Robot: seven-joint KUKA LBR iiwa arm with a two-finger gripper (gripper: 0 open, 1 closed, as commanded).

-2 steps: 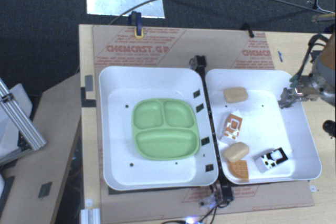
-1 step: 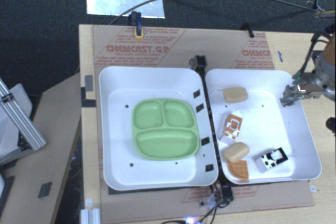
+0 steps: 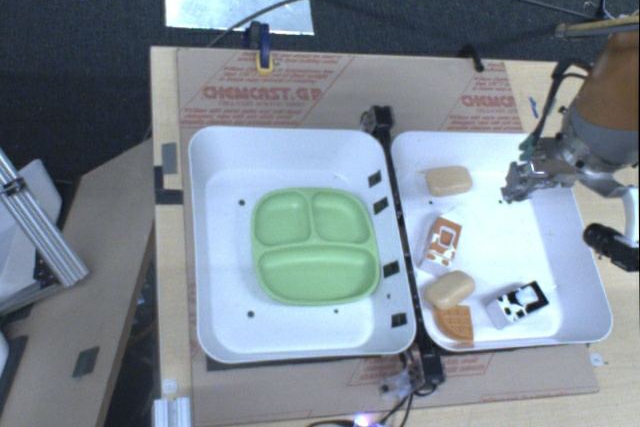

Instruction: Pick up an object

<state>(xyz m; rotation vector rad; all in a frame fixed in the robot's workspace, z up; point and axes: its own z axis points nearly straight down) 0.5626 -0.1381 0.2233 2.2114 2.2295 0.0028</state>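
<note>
Nothing is being carried yet by the gripper (image 3: 522,181), its grip state being left untold, while the bread roll (image 3: 448,180) is lying just beside it, toward the bins' divider, ungrasped.

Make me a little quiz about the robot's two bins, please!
1. True or false: the green plate sits in the right bin.
2. Which thing lies nearest the claw? A) waffle B) upper bread roll C) black-and-white box
3. Fill in: the green plate has ___ compartments.

Key:
1. False; it sits in the left bin.
2. B
3. three
</note>
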